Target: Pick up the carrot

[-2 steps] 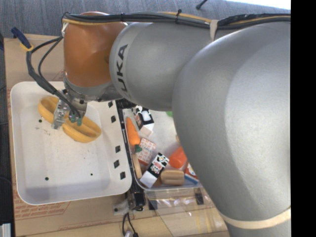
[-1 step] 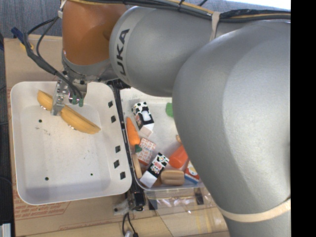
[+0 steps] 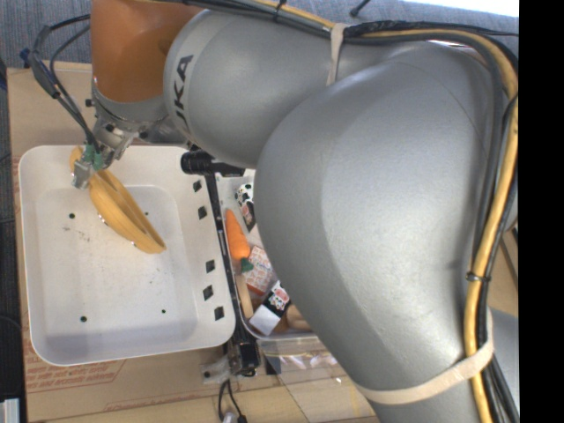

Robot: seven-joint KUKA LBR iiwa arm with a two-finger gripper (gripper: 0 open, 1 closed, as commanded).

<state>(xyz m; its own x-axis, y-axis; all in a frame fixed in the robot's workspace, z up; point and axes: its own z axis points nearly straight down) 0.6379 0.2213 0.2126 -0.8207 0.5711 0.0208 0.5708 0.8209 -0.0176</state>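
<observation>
Smooth tapered orange carrot [image 3: 237, 236] in right bin; pincer [image 3: 85, 167] above curved yellow banana [image 3: 126, 210], grip state indiscernible.

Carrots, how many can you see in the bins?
1. The carrot lies in the right bin, just past the divider from the left bin. The arm covers most of the right bin, so more could be hidden.

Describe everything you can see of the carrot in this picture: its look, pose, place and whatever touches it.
The carrot is a smooth, bright orange piece, plastic-looking like a toy. It lies in the right bin, close to that bin's left wall, pointing roughly up and down the view. Its lower end meets a heap of small packaged items. The arm's grey body hides the bin to its right. The gripper is away at the left bin.
</observation>
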